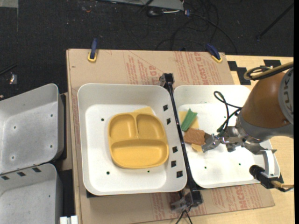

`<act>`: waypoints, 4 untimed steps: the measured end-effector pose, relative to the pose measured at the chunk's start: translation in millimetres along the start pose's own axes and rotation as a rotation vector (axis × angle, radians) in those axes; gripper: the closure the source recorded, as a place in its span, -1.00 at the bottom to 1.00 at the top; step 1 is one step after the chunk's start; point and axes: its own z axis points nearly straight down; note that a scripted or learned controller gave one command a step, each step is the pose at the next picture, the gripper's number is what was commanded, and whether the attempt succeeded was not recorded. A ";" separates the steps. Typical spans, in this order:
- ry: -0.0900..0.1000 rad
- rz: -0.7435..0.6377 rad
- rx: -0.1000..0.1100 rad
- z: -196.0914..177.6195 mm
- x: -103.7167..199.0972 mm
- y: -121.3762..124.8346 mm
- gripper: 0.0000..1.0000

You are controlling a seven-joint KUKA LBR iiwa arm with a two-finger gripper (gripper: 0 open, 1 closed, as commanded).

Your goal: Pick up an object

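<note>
**A:** Where is the thing to be picked up?

**B:** A small pile of flat pieces (193,133) is seen in the right bin (219,178), close to its left wall. A brown piece (194,136) is laid on top, a green strip (188,119) is leaned up and away from it, and a bit of yellow (197,147) is seen underneath.

**A:** Which way is the pile from the gripper?

**B:** The gripper (209,143) is placed just to the right of the brown piece, at its lower edge. The pile is found to the gripper's left, toward the wall between the bins. The green strip's long side is pointed up and a little to the right.

**A:** Is anything held?

**B:** That cannot be told. The tip is seen touching or almost touching the brown piece, but the tip is too dark and small to be read.

**A:** What else is there?

**B:** A yellow tray (138,140) with three parts is set in the left bin (93,181). It is well apart from the arm (267,105).

**A:** What is likely needed next?

**B:** A small move left is probably needed, so the brown piece can be gripped.
</note>
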 end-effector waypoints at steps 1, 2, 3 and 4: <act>0.000 0.000 -0.001 44.7 0.5 -0.6 -1.00; -0.001 0.001 -0.005 32.7 0.6 0.2 1.00; -0.003 -0.003 -0.011 -28.2 -1.4 -5.1 1.00; -0.003 -0.006 -0.012 -83.9 5.3 4.2 1.00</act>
